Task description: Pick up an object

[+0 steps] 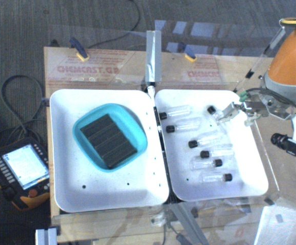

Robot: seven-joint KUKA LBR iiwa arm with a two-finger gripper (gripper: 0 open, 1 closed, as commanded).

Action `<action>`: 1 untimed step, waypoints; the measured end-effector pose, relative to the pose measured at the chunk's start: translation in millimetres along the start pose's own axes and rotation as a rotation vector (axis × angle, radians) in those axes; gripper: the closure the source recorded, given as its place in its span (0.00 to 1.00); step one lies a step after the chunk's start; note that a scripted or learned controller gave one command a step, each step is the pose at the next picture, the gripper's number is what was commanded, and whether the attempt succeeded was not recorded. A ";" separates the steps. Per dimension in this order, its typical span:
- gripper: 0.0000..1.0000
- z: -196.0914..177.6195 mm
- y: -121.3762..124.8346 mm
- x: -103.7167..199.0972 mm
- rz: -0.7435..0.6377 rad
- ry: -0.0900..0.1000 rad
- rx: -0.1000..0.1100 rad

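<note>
A handheld controller with a lit screen (19, 173) lies left of the bench. The left white bin (61, 152) holds a blue bowl (110, 137) with a dark ribbed block (108, 141). Clear black-capped vials (209, 163) scatter the right white bin (255, 177), where the two-finger gripper (228, 111) grips one clear black-capped vial (215, 112).

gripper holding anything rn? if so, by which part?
Cannot be told. The gripper sits over the right bin by a clear vial with a black cap; no grasp is visible.
</note>
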State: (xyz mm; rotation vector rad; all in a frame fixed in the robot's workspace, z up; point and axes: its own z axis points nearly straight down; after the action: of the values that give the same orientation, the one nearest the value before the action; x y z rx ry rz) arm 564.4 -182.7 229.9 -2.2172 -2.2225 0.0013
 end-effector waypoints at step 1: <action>0.00 136.4 10.8 38.9 -0.170 0.000 -0.002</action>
State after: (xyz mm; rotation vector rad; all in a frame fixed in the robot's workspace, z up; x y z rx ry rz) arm 574.8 -143.7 93.5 -2.0221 -2.4035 -0.0013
